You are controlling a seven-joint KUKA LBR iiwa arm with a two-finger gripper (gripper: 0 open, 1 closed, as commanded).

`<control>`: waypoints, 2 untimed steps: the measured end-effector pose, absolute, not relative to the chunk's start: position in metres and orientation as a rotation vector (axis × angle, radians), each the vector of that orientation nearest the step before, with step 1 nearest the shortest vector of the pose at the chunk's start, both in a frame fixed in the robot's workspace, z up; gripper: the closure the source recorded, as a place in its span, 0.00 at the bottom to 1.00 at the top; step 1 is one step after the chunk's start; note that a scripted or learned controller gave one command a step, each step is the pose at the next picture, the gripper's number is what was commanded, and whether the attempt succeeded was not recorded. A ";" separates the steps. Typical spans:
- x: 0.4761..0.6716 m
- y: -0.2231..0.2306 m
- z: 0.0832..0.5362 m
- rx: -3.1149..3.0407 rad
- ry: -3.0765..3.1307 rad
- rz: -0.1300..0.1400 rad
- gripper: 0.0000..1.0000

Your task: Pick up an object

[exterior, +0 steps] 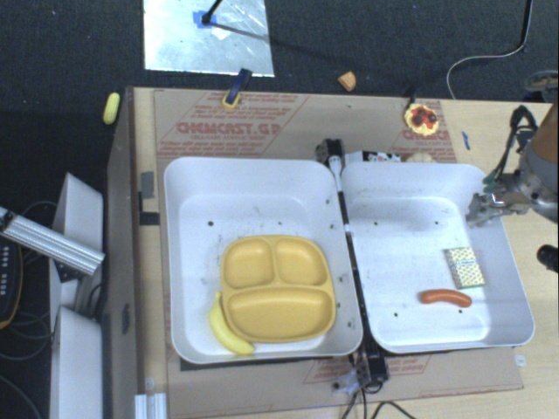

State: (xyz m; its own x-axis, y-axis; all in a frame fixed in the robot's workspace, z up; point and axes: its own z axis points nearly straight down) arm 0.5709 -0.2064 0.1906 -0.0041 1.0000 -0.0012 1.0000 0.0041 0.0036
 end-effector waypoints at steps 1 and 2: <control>0.604 -0.206 0.189 2.214 2.224 0.002 1.00; 0.578 -0.207 0.202 2.217 2.222 0.000 1.00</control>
State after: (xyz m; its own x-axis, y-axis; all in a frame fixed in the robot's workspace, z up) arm 0.5784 -0.2068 0.2016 -0.0020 1.0000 -0.0018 1.0000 0.0020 0.0022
